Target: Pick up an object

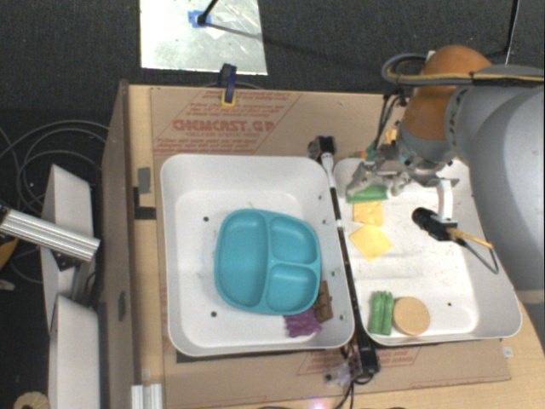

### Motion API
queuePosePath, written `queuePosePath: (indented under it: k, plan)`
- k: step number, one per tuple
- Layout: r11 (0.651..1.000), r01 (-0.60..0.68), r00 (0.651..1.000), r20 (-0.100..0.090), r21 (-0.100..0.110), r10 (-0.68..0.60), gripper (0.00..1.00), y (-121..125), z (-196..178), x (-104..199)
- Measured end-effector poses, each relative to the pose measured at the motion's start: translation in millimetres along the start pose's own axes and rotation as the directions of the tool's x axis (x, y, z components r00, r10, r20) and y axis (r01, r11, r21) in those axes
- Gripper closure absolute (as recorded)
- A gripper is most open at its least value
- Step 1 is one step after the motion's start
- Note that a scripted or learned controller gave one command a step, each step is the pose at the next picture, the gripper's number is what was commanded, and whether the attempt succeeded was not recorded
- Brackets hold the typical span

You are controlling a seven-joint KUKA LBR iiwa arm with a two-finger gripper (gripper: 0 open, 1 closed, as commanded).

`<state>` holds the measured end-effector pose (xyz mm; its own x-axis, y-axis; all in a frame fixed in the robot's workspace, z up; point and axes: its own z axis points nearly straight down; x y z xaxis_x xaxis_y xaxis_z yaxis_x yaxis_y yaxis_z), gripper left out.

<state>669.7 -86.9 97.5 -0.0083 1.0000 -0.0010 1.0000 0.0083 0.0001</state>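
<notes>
My gripper [375, 180] hangs low over the far left corner of the right bin [482, 307]. Just below it lies a flat green piece [368, 194], too close for me to tell if they touch. In front of that piece lie a small yellow square [369, 213] and a larger yellow slice [371, 242]. Near the bin's front edge a green pod [381, 313] rests beside a round tan disc [412, 316].
The left bin [183, 228] holds a teal divided plate [268, 261], with a purple lump [300, 323] and a brown piece [324, 303] at the plate's front right edge. The wall between the two bins runs just left of the gripper.
</notes>
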Motion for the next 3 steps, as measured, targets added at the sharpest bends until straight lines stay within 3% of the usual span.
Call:
queuePosePath:
  k: [1,2,3]
  plan:
    - [1.000,-0.007,1.000,0.000,-0.002,0.007,0.00,-1,12,-6]
    - [1.000,-0.009,1.000,-0.002,0.004,0.009,0.00,-64,13,1]
    - [1.000,-0.007,1.000,0.003,-0.018,0.007,1.00,-56,-4,-1]
